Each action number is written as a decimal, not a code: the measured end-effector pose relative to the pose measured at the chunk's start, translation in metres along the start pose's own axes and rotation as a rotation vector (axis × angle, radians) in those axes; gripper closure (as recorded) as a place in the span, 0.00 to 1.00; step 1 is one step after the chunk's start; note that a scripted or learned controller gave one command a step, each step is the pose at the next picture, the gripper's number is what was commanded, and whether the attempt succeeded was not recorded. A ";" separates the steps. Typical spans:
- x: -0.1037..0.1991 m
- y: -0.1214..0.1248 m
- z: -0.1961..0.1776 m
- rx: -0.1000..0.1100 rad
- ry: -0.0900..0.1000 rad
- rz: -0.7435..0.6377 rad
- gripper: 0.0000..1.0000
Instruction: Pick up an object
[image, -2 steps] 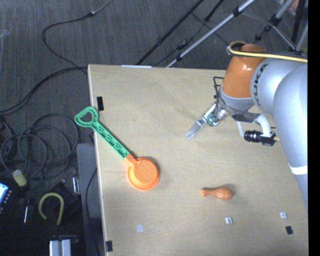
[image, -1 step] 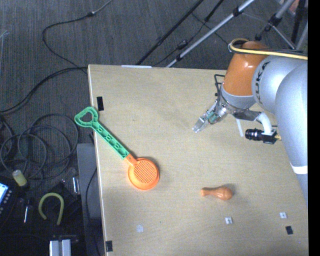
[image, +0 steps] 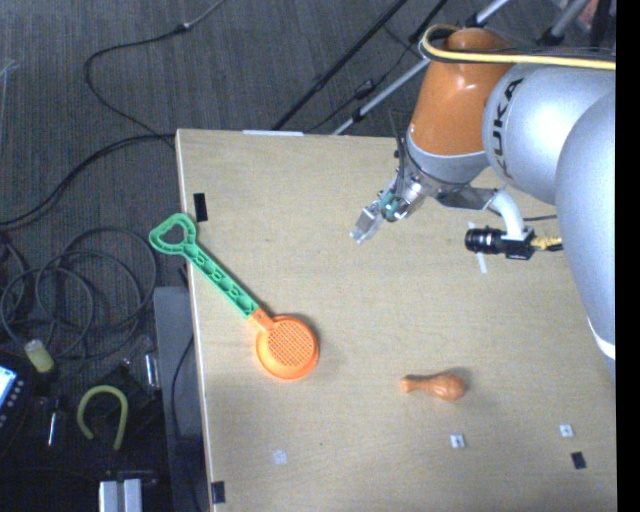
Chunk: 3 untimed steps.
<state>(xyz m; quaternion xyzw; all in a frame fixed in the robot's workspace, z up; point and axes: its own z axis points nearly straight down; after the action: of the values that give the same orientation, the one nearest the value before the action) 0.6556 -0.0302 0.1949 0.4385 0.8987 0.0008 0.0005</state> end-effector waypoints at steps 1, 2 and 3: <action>0.066 0.016 -0.238 0.000 -0.002 0.025 1.00; 0.035 0.045 -0.222 0.002 -0.003 -0.128 1.00; 0.060 -0.011 -0.240 0.002 -0.002 -0.307 1.00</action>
<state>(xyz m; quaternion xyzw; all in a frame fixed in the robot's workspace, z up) 0.6096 0.0101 0.4347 0.2962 0.9551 -0.0005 0.0013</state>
